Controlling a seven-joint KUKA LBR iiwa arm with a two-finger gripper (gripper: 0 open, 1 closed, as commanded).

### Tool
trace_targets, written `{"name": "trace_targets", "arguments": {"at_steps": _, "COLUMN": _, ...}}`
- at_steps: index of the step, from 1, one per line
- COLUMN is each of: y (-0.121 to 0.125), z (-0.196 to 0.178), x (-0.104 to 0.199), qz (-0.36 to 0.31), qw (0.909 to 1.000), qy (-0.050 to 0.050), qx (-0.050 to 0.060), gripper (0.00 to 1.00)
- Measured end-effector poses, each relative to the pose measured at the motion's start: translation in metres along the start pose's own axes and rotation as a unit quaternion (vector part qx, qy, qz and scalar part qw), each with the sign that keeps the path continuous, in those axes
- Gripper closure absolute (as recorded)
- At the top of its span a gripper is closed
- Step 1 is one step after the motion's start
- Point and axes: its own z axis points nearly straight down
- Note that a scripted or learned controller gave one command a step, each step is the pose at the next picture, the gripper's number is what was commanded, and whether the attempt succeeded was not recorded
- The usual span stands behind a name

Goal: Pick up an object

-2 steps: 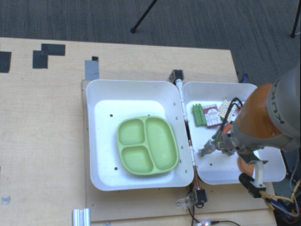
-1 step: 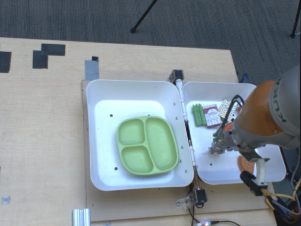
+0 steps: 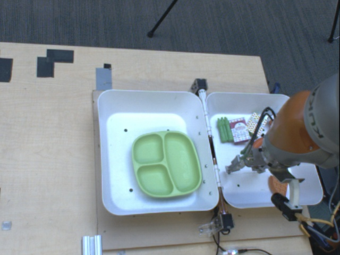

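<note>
Arm low over right bin, nothing picked yet.
Left bin (image 3: 103, 142) holds just the green divided tray (image 3: 167, 163), flat in the middle. Green pieces (image 3: 225, 129) and patterned packet (image 3: 239, 131) sit at right bin's (image 3: 249, 198) far end, near the gripper (image 3: 236, 166); can't tell its state. Light wood bench (image 3: 48, 142), grey carpet (image 3: 106, 12) beyond.

Two bins, one tray, one arm at the bench

Two white bins (image 3: 114, 102) (image 3: 234, 195) sit side by side; one green three-compartment tray (image 3: 166, 164), one green ridged item (image 3: 225, 129), one maroon-and-white packet (image 3: 239, 130), one robot arm (image 3: 297, 129).
</note>
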Motion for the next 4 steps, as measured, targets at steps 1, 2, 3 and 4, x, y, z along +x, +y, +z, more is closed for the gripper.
{"name": "trace_targets", "arguments": {"at_steps": 1, "y": 0.002, "z": -0.010, "x": 0.001, "qz": -0.002, "qw": 1.0000, "qy": 0.000, "qx": -0.002, "gripper": 1.00}}
{"name": "trace_targets", "arguments": {"at_steps": 2, "y": 0.002, "z": -0.010, "x": 0.001, "qz": -0.002, "qw": 1.0000, "qy": 0.000, "qx": -0.002, "gripper": 0.00}}
{"name": "trace_targets", "arguments": {"at_steps": 3, "y": -0.002, "z": 0.011, "x": 0.002, "qz": 0.001, "qw": 1.0000, "qy": 0.001, "qx": 0.004, "gripper": 0.00}}
{"name": "trace_targets", "arguments": {"at_steps": 4, "y": 0.000, "z": 0.000, "x": 0.002, "qz": -0.001, "qw": 1.0000, "qy": 0.001, "qx": 0.001, "gripper": 1.00}}
